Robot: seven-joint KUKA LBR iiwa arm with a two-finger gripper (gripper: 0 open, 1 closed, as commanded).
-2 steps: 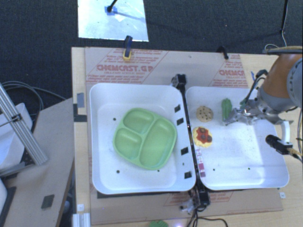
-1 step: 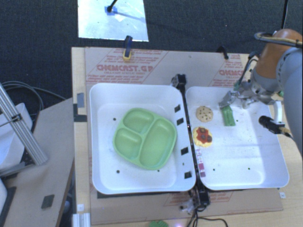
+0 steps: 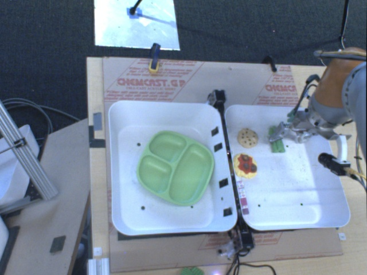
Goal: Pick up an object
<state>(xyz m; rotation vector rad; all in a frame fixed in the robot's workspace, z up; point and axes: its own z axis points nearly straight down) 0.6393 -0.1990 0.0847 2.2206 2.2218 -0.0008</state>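
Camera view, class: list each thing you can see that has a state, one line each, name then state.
Green divided plate: flat in the left bin, nothing in its compartments.
Cookie: lying flat in the right bin, untouched.
Pizza slice: lying flat below the cookie, apart from it.
Green piece: lying in the right bin, just under the claw.

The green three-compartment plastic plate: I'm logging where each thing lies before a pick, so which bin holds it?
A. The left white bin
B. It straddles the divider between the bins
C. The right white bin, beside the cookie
A: the green three-compartment plastic plate lies wholly inside the left white bin, apart from the round tan cookie, which lies in the right white bin.
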